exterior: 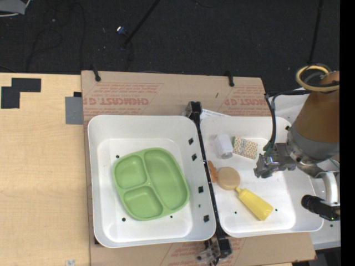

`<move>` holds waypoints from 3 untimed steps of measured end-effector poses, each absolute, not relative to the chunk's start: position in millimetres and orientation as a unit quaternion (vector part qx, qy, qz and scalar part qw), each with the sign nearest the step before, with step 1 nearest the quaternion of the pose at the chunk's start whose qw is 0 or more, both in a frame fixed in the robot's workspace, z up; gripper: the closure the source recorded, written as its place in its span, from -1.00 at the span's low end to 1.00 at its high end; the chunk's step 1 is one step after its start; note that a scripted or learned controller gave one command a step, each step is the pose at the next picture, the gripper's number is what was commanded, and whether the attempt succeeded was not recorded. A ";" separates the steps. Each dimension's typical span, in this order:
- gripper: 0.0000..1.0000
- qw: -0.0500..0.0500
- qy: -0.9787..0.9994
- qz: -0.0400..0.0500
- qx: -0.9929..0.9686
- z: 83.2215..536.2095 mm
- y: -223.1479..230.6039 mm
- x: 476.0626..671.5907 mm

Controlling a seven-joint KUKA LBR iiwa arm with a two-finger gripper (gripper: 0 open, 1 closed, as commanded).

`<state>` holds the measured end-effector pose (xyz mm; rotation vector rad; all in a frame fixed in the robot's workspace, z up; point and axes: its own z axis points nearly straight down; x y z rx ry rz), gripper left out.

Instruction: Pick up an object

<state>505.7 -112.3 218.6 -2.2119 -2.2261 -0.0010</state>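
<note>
Grasp approach over the right bin

Gripper [265, 167] is seen hovering above the right bin [280, 218], at its right side; whether its jaws are released or clenched cannot be told. Candidate objects lie to its left: a yellow bottle [255, 203], a tan wooden disc [228, 178], a small patterned packet [245, 147] and a grey cylinder [223, 145]. One isolated object should be chosen, centred under the tool, and approached vertically.

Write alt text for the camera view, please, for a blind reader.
A gripper hangs over the right bin, which holds a yellow bottle, a tan disc and small packets. The left bin holds a green divided plate.
</note>
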 end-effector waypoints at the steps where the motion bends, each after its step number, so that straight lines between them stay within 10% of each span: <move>1: 1.00 0.001 -0.709 0.000 -0.706 213.5 -72.7 527.3; 3: 1.00 0.002 -0.709 0.001 -0.705 218.5 29.7 560.6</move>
